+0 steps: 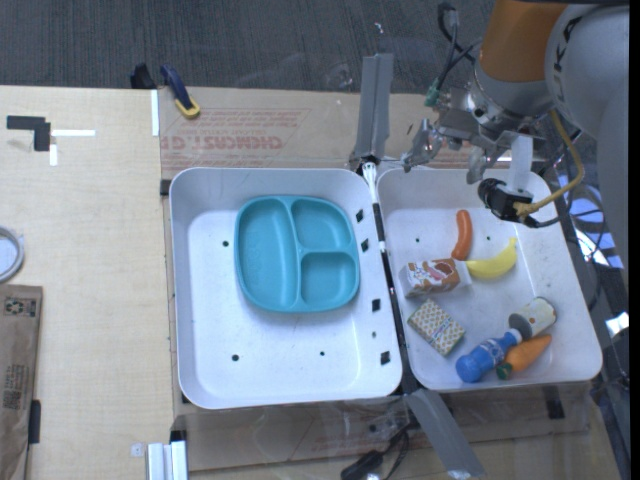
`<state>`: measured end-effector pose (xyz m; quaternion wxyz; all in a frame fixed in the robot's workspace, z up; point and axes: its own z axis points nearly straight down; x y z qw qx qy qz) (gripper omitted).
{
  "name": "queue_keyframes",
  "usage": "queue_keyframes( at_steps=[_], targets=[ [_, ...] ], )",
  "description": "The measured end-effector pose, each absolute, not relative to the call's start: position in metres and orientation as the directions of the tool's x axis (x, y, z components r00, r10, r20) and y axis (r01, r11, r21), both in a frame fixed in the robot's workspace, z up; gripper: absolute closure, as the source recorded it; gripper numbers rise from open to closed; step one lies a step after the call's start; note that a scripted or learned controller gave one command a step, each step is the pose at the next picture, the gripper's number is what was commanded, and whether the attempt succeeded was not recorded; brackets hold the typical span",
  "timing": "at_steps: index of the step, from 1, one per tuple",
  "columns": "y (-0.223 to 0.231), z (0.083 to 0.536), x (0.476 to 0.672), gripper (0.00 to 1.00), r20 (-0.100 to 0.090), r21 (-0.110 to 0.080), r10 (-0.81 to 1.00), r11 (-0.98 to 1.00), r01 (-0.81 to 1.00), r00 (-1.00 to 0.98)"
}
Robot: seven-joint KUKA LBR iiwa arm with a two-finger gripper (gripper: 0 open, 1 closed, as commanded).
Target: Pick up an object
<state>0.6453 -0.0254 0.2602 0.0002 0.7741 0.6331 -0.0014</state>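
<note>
Two white bins side by side; left bin (pixel 200 298) holds a teal divided plate (pixel 297 253), right bin (pixel 570 298) holds the pickables: sausage (pixel 461 234) at 12 o'clock, banana (pixel 494 262) beside it, carton (pixel 435 276) centre, bottle (pixel 487 358) and carrot (pixel 526 352) at 5. Gripper (pixel 452 148) hangs above the bin's 11 o'clock rim, nothing held, finger spread cannot tell, likely staged high to clear the wall

Showing teal divided plate (pixel 298 253) in white bin (pixel 200 298); yellow banana (pixel 494 262), orange-red sausage (pixel 461 235), blue bottle (pixel 484 358), orange carrot (pixel 526 353), checkered box (pixel 436 326)
</note>
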Motion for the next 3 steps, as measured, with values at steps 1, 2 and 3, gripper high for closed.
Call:
queue_keyframes(
  at_steps=[1,2,3],
  targets=[
    [-0.019,0.19,0.658,0.0,-0.004,-0.003,0.958,-0.286,0.958,0.286],
    [-0.096,0.107,0.646,0.0,-0.003,-0.003,0.971,-0.238,0.971,0.238],
    [-0.112,0.091,0.562,0.0,0.0,-0.003,0.988,-0.152,0.988,0.152]
  ],
)
